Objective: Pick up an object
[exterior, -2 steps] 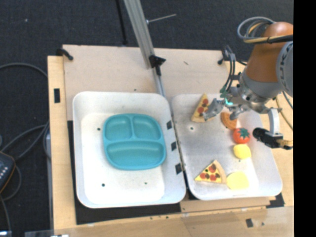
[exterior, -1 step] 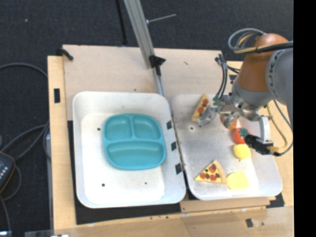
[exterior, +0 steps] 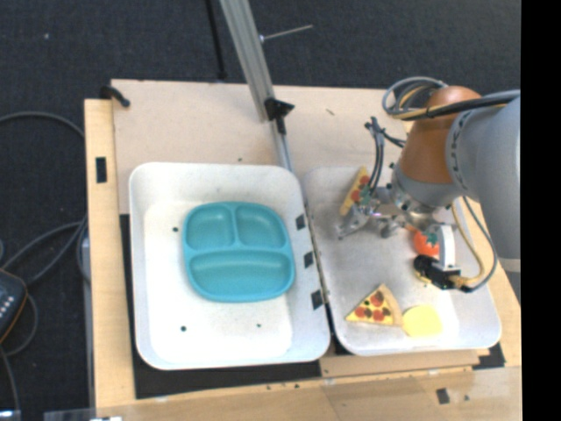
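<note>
My gripper hangs low in the right bin, near its far left corner, with the fingers spread apart and nothing between them. They sit just beside the toy pizza slice leaning at the far wall, the nearest thing to grab, I judge. A second pizza slice and a yellow piece lie near the front. The teal divided plate rests in the left bin.

Bench with 2 white bins side by side.
</note>
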### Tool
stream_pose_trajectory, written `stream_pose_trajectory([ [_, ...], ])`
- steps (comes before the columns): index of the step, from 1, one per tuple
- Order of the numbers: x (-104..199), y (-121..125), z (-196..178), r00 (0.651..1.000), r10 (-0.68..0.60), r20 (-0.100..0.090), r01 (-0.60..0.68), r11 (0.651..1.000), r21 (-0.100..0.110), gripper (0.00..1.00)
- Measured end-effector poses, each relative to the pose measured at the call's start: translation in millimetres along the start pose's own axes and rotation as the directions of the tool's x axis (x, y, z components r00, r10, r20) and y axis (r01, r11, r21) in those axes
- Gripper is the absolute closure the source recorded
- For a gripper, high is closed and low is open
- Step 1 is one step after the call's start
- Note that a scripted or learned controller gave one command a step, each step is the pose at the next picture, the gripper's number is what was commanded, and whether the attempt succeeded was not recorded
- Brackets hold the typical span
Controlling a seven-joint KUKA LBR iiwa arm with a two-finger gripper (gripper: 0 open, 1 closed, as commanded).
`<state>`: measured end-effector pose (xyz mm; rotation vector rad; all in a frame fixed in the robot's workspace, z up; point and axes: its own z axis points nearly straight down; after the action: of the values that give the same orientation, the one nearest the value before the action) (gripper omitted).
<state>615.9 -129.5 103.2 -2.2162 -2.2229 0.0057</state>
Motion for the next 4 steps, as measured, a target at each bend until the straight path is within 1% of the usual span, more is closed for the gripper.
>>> stream_pose_trajectory([
  [1,-1,0,2,1.0,0.002,0.0,-0.002,1.0,-0.004,0.0],
  [2,-2,1,-9,1.0,0.004,0.001,-0.004,1.0,-0.007,1.0],
  [3,2,0,-73,1.0,0.0,0.001,0.0,1.0,-0.012,1.0],
  [4,0,2,-127,1.0,-0.001,0.001,0.001,1.0,-0.012,1.0],
])
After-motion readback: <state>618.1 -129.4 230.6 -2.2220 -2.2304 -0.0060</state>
